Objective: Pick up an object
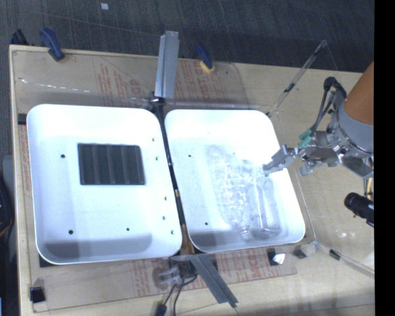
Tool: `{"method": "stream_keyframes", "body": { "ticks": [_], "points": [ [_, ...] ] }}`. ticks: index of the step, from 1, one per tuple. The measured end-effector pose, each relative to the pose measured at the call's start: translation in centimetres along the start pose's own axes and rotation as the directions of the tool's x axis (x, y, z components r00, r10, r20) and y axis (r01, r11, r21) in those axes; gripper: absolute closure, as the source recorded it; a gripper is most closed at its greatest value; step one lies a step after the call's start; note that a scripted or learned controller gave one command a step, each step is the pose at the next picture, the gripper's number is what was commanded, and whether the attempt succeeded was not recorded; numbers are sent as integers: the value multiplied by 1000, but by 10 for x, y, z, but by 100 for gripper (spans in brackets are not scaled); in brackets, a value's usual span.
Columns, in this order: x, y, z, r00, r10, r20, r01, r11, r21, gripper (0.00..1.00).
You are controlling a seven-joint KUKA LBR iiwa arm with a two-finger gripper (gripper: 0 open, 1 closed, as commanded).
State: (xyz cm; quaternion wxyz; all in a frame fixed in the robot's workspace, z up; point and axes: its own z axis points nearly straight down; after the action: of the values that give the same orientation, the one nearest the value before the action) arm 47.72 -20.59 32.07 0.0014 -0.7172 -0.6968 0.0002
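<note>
Camera view: gripper is seen at the right bin's right rim; its state cannot be told. Clear plastic bottles lie inside. Risk judged: transparent, glare-washed, rounded surfaces may be misjudged and slip.

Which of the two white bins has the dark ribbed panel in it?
The left bin: a dark ribbed panel lies in it. The right bin holds clear plastic bottles.

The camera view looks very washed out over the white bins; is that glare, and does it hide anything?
In the camera view, strong light overexposes both bins, so the right bin glows near white; the clear plastic objects in it almost vanish, their outlines soft. The dark grille in the left bin stays crisp, and shadow gathers along the bins' near walls.
</note>
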Motion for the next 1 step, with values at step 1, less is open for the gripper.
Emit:
{"method": "stream_keyframes", "body": {
  "ticks": [1],
  "points": [
    [1,1,-10,1000,-6,0,6,1000,1,100]
  ]
}}
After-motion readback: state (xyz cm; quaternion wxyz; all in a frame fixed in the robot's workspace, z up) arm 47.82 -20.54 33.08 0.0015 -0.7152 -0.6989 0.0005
